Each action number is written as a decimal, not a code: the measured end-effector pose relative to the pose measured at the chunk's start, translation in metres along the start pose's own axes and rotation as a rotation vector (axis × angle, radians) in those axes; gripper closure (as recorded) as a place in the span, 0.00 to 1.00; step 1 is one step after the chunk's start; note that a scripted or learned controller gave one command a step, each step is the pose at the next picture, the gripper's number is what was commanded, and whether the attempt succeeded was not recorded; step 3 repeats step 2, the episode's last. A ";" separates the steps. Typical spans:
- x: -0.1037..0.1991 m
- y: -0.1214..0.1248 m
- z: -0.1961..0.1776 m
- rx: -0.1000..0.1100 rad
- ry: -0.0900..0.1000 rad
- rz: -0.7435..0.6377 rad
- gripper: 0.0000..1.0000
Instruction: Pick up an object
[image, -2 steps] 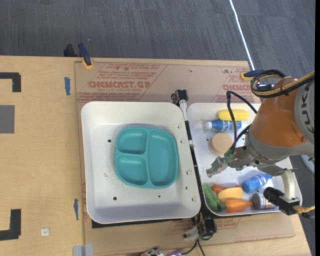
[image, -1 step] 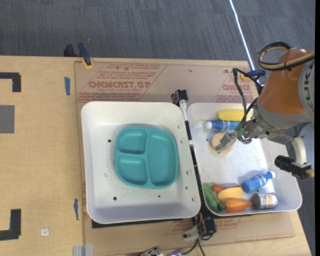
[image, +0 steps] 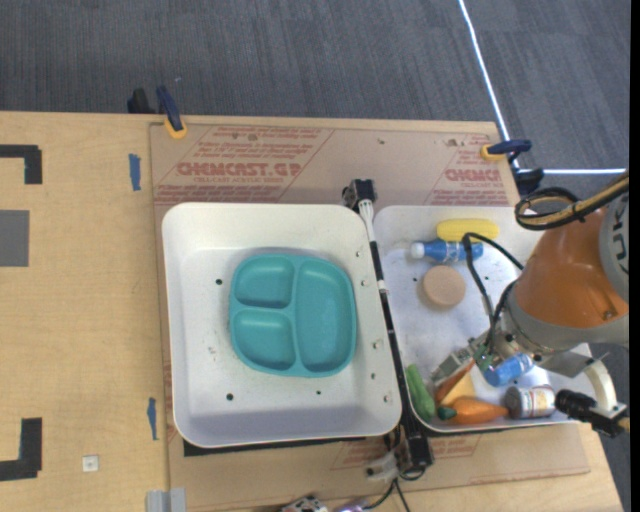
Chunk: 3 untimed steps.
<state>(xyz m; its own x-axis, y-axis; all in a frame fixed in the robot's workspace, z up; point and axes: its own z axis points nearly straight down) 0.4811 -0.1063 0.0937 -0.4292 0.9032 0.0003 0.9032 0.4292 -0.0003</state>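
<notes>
Carrot (image: 478, 409), bottle (image: 447, 250), wooden disc (image: 443, 288): loose in right bin (image: 400, 235) for picking; tool (image: 487, 357) low over clutter, grip state unclear

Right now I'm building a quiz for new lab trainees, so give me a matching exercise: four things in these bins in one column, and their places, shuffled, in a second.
Things:
1. teal divided plate
2. yellow banana
3. tan round disc
4. orange carrot

Places:
A. right bin, far edge
B. right bin, near edge
C. left bin, middle
D. right bin, just nearer than the blue-capped bottle

Pairs: 1-C, 2-A, 3-D, 4-B
</notes>
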 end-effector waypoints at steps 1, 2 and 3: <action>0.000 0.001 -0.010 -0.003 -0.001 0.001 1.00; 0.071 0.032 -0.091 -0.001 0.000 0.109 1.00; 0.071 0.032 -0.091 -0.001 0.000 0.109 1.00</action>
